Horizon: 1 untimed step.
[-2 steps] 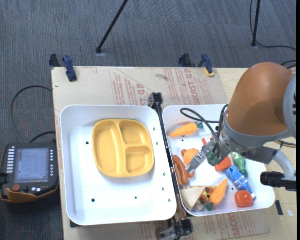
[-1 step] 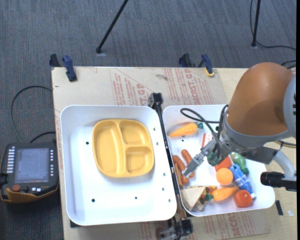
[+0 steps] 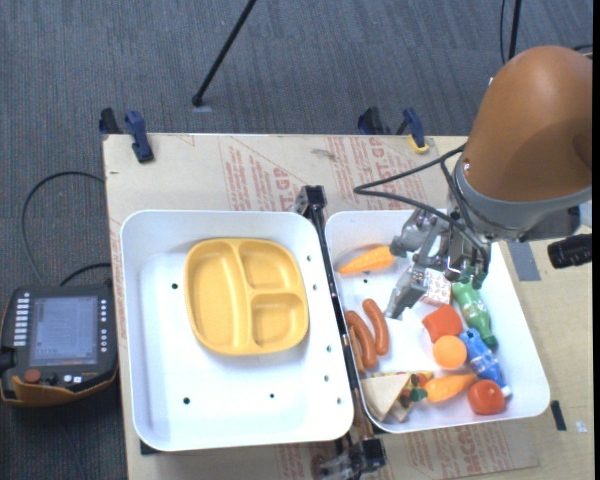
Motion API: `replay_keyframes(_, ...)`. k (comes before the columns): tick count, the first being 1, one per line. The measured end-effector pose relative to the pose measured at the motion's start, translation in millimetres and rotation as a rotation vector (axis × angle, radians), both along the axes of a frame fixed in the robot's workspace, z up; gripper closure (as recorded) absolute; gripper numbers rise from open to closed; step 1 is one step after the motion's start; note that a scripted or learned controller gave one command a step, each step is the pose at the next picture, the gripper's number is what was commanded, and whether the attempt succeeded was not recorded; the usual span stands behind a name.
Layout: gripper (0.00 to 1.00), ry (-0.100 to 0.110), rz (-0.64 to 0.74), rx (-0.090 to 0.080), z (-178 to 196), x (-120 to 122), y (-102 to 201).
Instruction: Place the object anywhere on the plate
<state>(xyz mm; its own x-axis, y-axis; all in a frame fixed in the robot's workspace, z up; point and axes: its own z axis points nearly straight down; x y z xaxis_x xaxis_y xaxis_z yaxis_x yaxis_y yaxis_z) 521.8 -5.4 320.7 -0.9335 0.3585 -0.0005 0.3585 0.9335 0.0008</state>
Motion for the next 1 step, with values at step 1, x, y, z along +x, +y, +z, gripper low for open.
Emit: replay_keyframes(1,0.00,0.000,0.000,0.000,-0.1,-0.1,0.0)
